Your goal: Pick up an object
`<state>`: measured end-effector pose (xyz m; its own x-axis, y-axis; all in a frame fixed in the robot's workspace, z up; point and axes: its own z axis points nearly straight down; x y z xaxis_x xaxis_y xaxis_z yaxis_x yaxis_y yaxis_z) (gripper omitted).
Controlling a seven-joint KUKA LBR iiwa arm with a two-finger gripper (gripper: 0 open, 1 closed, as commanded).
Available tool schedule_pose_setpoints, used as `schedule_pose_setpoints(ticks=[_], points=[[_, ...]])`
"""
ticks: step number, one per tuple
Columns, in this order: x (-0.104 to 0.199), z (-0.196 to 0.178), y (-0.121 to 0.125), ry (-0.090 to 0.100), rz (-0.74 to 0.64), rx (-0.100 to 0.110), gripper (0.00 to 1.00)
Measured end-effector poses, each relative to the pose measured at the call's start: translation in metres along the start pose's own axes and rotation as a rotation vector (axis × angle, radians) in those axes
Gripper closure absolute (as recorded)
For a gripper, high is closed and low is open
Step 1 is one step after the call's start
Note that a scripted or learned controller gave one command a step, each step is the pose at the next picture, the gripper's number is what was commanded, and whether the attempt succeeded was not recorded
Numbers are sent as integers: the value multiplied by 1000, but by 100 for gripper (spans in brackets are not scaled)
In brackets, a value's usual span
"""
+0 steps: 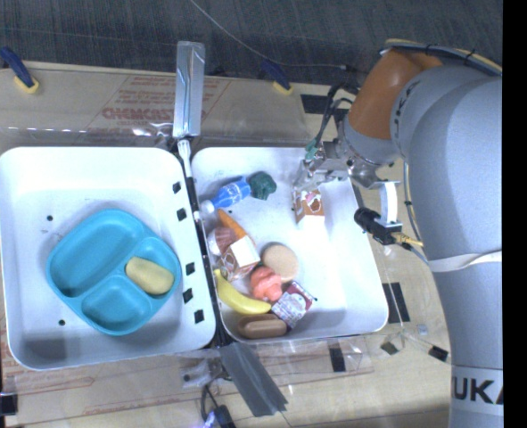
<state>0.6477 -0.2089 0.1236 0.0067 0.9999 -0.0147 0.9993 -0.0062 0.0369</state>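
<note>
Two bins (13,239) sit side by side on the counter (245,96), and our arm (450,150) reaches in from the right over the right bin's far corner. Our claw (315,175) hangs just above a small red-and-white packet (308,204), which seems to dangle from the claw's tip near the bin's back right area, apart from the heap. We judge the claw clamped on the packet's top edge, though the grip looks thin. The other things lie piled along the right bin's left side: a blue bottle (231,192), a dark green lump (262,184), a carrot (231,223), a round bun (280,259), a pink toy (265,282), a banana (238,298), a sausage (262,327) and a wrapped snack (292,303). In the left bin a blue tray (85,257) carries a yellow potato (150,275). To do this step well, we should lift straight up and slowly, keep the squeeze firm, and avoid swinging the packet, since a light pouch held by one edge could slip free.
</note>
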Motion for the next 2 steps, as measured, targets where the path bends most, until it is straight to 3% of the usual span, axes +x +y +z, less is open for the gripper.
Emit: schedule_pose_setpoints(ticks=[1,2], points=[[-1,0,0,-3,0,0,0],[-1,0,0,-3,0,-1,0]])
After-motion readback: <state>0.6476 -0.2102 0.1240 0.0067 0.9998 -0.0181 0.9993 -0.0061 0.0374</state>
